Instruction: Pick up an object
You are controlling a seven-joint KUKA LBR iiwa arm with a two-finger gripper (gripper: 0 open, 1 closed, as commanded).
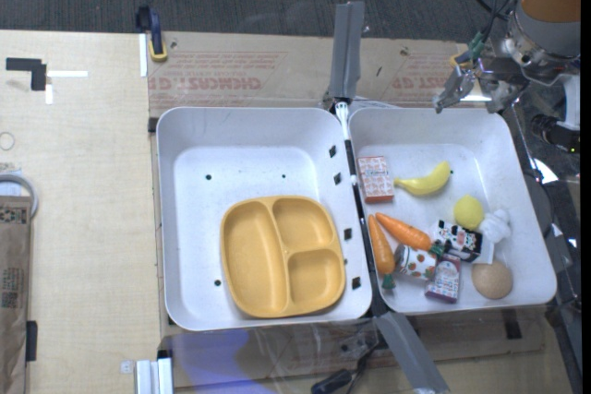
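On the left of the counter point(83, 226), a pale wooden surface is seen. The left bin point(185, 198), shallow and of white plastic, holds a yellow tray point(282, 256) with three rounded compartments, smooth and matte.

The right bin point(517, 189) holds every candidate object. From left to right these are found: a small printed box point(375, 178), flat and rectangular, near the divider; two tapered orange carrots point(401, 232), one lying along the left wall, the other angled beside it; a curved yellow banana point(423, 182), set apart on bare floor; a cluster of small printed packets point(441, 270) near the front wall; a round yellow lemon point(468, 211); a white crumpled piece point(497, 224) just beside it; and a tan egg point(492, 280), smooth and oval, in the front right corner.

The claw point(466, 80) is held above the rear rim of the right bin, well apart from all objects. Nothing is held in it; whether its fingers are apart or together cannot be told.

For the step in hand, an isolated target should be selected. The banana is judged the best choice, since clear floor surrounds it. The claw should be aligned across the narrow width of the banana, lowered vertically, and closed at mid-length. Round, smooth items such as the egg and lemon are judged likely to slip. The crowded front cluster should be avoided.
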